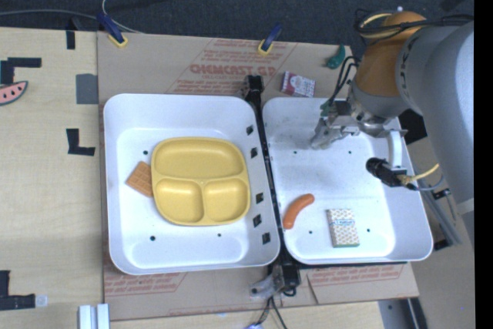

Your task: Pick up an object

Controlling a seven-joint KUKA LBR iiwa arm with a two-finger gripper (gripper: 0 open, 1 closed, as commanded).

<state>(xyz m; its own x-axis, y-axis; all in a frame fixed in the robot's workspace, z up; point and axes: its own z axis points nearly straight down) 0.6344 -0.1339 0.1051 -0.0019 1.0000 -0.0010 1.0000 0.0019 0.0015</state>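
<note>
Metal hand (327, 133) over right bin (400, 239), grip unclear; smooth orange sausage (298, 210) apart.

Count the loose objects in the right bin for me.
2. An orange sausage lies near the right bin's front left, and a small card box sits just right of it. The arm overhangs the back, so something may be hidden there.

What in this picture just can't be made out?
- Tool, camera view: too small and blurred to tell whether anything is in it.
- Brown cracker-like piece: partly hidden under the yellow divided plate.
- Small box: print too small to read.
- Arm: cut off at the right.
</note>
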